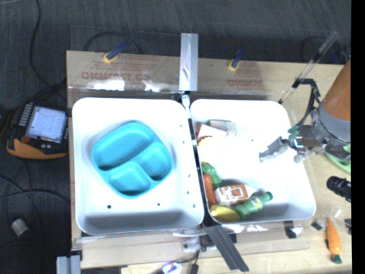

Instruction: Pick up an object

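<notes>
Leftmost, the blue tray (132, 157) lay alone in the left bin (85, 210), likely parked out of the way. Next, the right bin (296, 170) had its clutter, a carton (231, 193), a green bottle (254, 203) and a carrot (209, 188), crowded against its left wall and near corner, leaving bare floor rightward for approach. Over that gap hung the pincer (274, 150), holding nothing; I could not tell its spread.

Blue divided tray (132, 158) in white bin (85, 210); green bottle (254, 203), orange carrot (209, 188).
</notes>
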Controlling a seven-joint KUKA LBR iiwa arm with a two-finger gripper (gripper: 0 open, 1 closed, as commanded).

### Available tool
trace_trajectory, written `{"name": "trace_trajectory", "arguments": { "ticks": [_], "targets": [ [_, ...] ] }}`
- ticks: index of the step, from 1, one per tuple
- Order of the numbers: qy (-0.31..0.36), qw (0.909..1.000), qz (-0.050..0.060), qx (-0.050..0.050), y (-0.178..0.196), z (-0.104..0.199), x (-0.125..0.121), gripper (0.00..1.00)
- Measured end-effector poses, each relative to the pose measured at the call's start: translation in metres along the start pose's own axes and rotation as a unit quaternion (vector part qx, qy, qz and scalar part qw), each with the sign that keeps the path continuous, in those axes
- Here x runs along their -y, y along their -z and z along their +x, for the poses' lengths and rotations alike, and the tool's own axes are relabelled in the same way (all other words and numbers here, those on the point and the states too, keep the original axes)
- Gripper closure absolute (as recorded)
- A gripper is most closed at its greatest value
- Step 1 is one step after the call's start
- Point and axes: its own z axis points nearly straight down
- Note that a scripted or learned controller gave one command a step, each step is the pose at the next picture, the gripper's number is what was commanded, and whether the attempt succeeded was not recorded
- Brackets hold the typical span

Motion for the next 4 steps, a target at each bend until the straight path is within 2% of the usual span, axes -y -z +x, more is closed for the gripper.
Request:
{"name": "trace_trajectory", "arguments": {
  "ticks": [1, 2, 3, 4],
  "targets": [
    [0.027, 0.9996, -0.001, 0.001, 0.03, -0.06, -0.042, 0.0],
    [-0.109, 0.994, 0.001, 0.0, -0.125, -0.013, -0.045, 0.0],
    [-0.081, 0.9967, 0.0, 0.0, -0.079, 0.011, -0.048, 0.0],
    [-0.263, 0.9647, 0.0, 0.002, -0.07, -0.066, -0.058, 0.0]
  ]
}}
